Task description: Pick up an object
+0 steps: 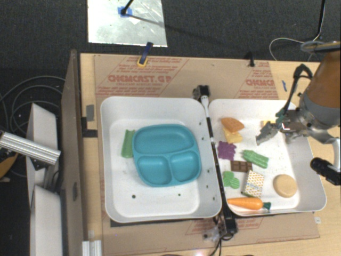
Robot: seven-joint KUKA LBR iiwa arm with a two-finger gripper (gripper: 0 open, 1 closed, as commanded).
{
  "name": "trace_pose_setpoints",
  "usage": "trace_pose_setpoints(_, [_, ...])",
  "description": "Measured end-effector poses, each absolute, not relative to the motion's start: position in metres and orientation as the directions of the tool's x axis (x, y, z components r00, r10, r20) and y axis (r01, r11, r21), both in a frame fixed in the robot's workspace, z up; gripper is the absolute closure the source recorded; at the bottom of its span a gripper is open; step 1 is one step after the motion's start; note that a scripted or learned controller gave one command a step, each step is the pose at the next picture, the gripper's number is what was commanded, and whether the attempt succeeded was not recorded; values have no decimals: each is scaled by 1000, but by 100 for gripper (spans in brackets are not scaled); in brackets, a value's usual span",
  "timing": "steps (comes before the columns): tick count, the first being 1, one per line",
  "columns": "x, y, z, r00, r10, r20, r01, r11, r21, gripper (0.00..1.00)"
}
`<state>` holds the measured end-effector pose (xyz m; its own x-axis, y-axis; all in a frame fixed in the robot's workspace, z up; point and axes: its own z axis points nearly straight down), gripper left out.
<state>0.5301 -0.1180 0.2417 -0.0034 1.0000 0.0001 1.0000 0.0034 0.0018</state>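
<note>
Two white bins [114,143], pincer [265,135] over right bin, grip state unclear

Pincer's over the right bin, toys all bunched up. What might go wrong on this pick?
1. The pincer hangs above bare floor of the right bin; closing here would likely catch nothing.
2. The purple piece, chocolate bar and green pickle lie close together, so a grasp may nudge or catch a neighbour.
</note>
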Motion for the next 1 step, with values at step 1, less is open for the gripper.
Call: trace_pose_setpoints(1, [531, -117, 162, -1, 1000, 1, 1000, 1, -5, 0])
